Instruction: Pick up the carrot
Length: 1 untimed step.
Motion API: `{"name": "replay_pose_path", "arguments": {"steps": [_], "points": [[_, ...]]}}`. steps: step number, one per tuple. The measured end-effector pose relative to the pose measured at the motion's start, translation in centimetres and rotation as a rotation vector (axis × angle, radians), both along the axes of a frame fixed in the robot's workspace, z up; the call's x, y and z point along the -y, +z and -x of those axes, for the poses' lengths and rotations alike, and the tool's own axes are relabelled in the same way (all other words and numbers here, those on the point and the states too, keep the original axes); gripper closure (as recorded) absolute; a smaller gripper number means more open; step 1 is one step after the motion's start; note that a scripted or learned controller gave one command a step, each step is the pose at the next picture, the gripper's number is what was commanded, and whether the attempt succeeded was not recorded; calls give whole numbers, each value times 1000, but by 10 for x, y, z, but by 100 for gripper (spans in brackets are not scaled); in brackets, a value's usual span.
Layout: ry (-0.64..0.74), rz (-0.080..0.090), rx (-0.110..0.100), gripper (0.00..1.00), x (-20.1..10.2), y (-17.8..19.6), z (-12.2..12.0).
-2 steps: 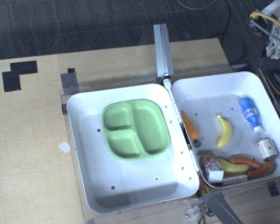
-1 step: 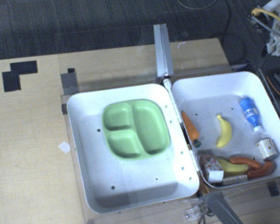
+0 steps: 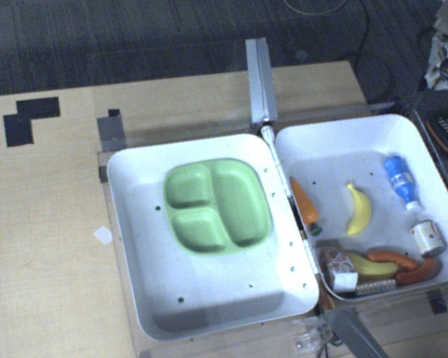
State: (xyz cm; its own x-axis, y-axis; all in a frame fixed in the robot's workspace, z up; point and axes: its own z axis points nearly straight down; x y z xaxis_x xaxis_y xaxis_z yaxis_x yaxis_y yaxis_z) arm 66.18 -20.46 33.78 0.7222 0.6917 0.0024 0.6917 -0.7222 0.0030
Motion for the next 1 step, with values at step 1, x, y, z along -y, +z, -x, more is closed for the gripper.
{"name": "replay_pose_path", "arguments": {"steps": [1], "points": [[5, 0, 4, 100, -2, 12, -1]]}}
